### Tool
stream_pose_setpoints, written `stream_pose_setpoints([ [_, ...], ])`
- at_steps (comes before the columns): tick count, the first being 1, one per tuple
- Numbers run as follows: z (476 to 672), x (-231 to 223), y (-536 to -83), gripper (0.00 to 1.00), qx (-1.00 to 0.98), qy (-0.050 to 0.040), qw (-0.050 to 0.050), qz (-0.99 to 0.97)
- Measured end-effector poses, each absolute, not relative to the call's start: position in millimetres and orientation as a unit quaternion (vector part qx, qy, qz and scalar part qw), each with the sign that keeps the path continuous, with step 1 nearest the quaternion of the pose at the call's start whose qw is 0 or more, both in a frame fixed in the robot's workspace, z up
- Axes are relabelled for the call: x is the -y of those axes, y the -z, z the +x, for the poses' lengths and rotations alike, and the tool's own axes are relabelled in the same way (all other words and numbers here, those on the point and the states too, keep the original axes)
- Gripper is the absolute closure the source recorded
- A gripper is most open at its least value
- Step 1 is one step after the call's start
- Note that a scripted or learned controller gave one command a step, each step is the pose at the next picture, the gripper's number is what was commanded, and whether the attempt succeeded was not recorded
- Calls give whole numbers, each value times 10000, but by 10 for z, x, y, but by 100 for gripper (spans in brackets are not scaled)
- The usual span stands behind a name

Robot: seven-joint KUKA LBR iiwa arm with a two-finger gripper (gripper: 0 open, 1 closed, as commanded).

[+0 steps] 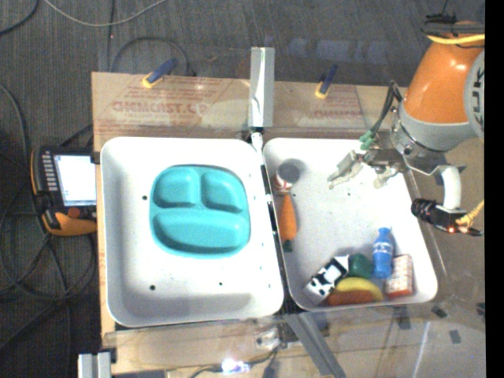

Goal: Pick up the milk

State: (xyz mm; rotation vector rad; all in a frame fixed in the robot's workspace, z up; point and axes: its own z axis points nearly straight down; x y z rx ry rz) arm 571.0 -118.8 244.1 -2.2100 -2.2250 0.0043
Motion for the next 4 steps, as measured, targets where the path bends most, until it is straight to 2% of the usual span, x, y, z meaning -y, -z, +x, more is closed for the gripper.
stream_pose_setpoints([
  [1, 4986, 1157, -1741, 0, 7464, -11, 36, -6655],
  [2, 4860, 1333, -941, 0, 7318, 11, -2, -6815],
  [3, 4899, 1067, -903, 0, 7316, 33, -96, -6816],
  [4, 4903, 1046, -902, 0, 7278, 41, -96, -6857],
])
